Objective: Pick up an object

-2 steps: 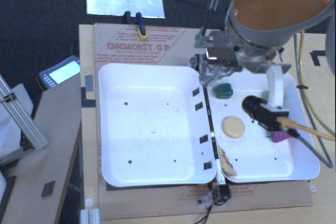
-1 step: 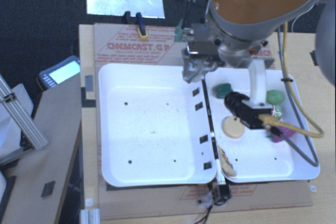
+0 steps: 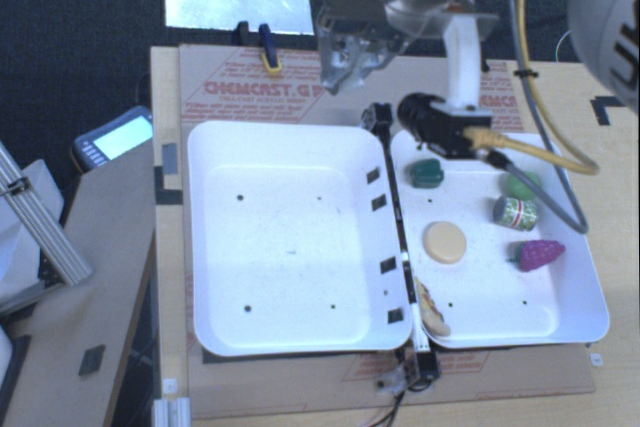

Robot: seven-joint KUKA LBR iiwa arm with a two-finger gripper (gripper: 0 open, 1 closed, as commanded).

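End effector [image 3: 345, 65], grip state unclear, above bench behind bins; green pepper [image 3: 427, 173], can [image 3: 515, 212], cookie [image 3: 445, 242] in right bin [image 3: 560, 310].

Single fixed camera above the bench [image 3: 300, 85], angled down — both bins framed, mid-distance

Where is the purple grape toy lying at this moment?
In the camera view, the purple grape toy lies in the right bin, near its right wall, just below the small green can and to the right of the round tan disc.
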